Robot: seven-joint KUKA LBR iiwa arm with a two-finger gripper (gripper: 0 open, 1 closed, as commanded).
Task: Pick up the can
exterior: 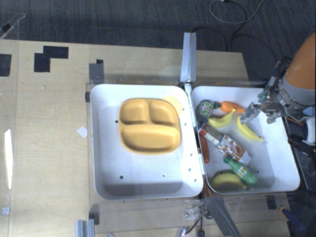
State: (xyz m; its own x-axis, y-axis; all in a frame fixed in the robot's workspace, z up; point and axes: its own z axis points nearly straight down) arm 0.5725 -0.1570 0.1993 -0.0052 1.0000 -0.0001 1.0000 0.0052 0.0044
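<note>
A: Start at the near end of the right bin [289, 174]. What's lying there?

B: A green bottle [242, 170] resting against a yellow-green fruit [228, 181]. Further in, a flat red-and-white packet [226, 145] lies slantwise, then two bananas [236, 123]. The can [205, 107] sits at the far left corner, dark green, touching one banana, with an orange carrot-like thing [232, 106] just to its right.

A: And the left bin [106, 177]?

B: It holds a yellow divided tray [149, 124].

A: What might go wrong?

B: I'd judge crowding the main risk. The can is pressed against the bin wall and the banana, so a finger coming down could land on the banana or the rim and push the can over or close on the wrong thing.

A: The arm?

B: The gripper [261, 108] hangs over the far right of the right bin, above the other banana, well apart from the can. Nothing sits between its fingers; how wide they stand I cannot tell.
</note>
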